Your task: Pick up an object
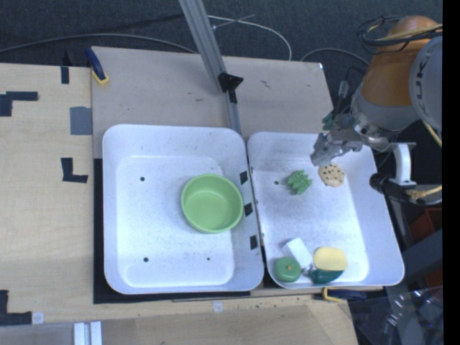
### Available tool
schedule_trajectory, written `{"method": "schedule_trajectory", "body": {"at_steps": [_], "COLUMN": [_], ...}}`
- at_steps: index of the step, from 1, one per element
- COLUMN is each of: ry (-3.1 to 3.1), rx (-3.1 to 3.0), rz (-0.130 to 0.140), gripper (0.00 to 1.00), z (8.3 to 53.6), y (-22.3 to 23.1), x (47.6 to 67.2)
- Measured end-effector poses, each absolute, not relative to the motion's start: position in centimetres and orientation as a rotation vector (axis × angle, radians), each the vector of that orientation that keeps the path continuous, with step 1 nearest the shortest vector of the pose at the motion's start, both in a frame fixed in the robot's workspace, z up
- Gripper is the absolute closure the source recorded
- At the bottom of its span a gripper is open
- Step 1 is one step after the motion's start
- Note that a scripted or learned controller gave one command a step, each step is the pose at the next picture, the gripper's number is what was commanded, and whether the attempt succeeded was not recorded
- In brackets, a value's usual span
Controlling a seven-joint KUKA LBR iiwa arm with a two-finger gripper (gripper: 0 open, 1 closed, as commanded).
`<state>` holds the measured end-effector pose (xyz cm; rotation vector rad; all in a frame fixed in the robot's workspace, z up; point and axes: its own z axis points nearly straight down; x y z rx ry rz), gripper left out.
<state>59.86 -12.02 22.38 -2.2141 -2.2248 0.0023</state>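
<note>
tool: the tool (327, 153) hangs over the far part of the right bin, right next to the cookie. Honestly can't tell what state it's in from this angle, and nothing shows as being carried.

cookie: the cookie (331, 175), a small tan disc with dark specks, lies flat on the right bin floor just below the tool's tip. My guess for the target since it's closest.

cookie handling: looks like a toy, so probably light and stiff, not fragile. It's thin and flat, so I'd pinch across the rim from straight above; a low profile like that could easily slide away on the slick plastic.

green leafy toy: the green leafy toy (298, 182) sits just left of the cookie, apart from it. Lumpy shape, likely an easier grab.

right bin: the right bin (374, 214) also has a cluster in its near corner: green round piece (287, 269), white block (297, 251), yellow piece (330, 259), all bunched together and touching. Crowded, so awkward to pick from.

left bin: the left bin (129, 192) holds just a green bowl (211, 204), upright, near the middle. Smooth rounded wall, probably grab it by the rim.

worktop: both bins sit side by side on the worktop (43, 192).
</note>
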Motion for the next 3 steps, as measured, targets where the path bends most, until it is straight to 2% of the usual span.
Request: {"method": "schedule_trajectory", "body": {"at_steps": [1,3], "ry": [-2.225,-2.226], "rx": [-2.213,-2.212], "rz": [0.001,0.004], "gripper": [1.00,1.00], "z": [23.2,21.2], "y": [-7.5,2.4], "x": [58.0,54.9]}}
